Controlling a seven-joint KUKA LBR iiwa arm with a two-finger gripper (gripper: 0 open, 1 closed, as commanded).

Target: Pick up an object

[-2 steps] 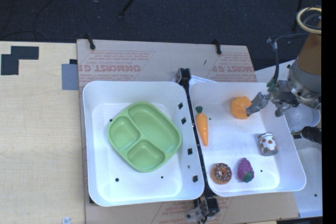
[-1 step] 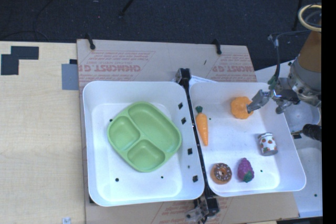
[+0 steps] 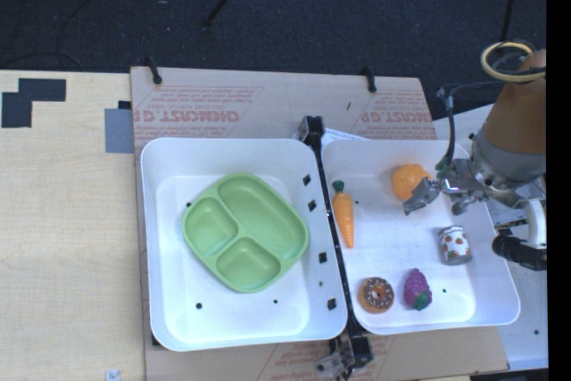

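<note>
Bench [image 3: 62, 219] of pale wood fills the left side, with a cardboard sheet [image 3: 268, 107] lying on it under both bins. Left bin [image 3: 169, 165] comes next, white and shallow, and a green tray [image 3: 245, 232] with three compartments sits in it, turned at an angle. Right bin [image 3: 486, 303] sits just beside it, the two rims meeting along a dark clip strip down the middle.

Arm [image 3: 517, 125] enters from the right, its orange band showing above the grey wrist, and it leans over the right bin's far right corner. Gripper [image 3: 443, 194] hangs low over the upper part of that bin; its two fingers stand spread apart, and nothing sits between them. One fingertip [image 3: 417, 202] lies just beside the orange [image 3: 409, 180], right at its lower right edge, though whether they touch cannot be told.

Now the small things, all in the right bin. Carrot [image 3: 343, 214] lies along the left wall, green top pointing away from the camera. Grapes [image 3: 417, 288], purple, rest near the front edge, with the donut [image 3: 376, 294] just beside them on the left. Small cup [image 3: 454, 245], white with dark marks, stands near the right wall, below the gripper and well apart from the orange.
</note>
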